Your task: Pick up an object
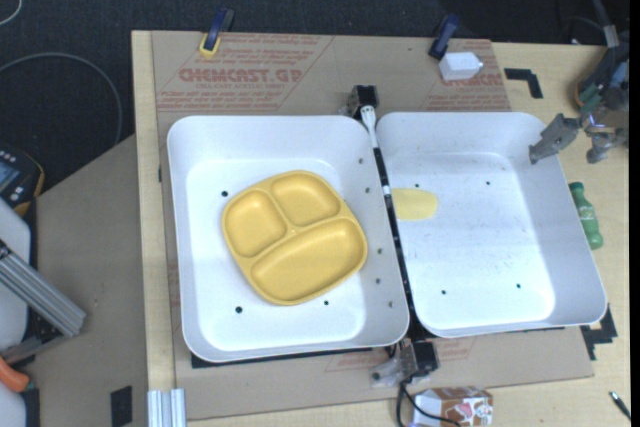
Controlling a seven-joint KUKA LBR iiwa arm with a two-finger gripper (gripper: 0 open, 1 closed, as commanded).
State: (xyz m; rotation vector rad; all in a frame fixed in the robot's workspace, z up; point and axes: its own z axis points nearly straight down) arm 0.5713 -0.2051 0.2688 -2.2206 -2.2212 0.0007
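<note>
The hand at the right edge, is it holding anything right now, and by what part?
Nothing is held. The hand hangs over the right bin's far right rim, with nothing between its fingers.

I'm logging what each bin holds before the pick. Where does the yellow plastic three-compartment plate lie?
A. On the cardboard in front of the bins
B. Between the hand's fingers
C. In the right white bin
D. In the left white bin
D: the yellow plastic three-compartment plate lies flat on the floor of the left white bin, while the right white bin holds a small pale yellow piece.
</note>
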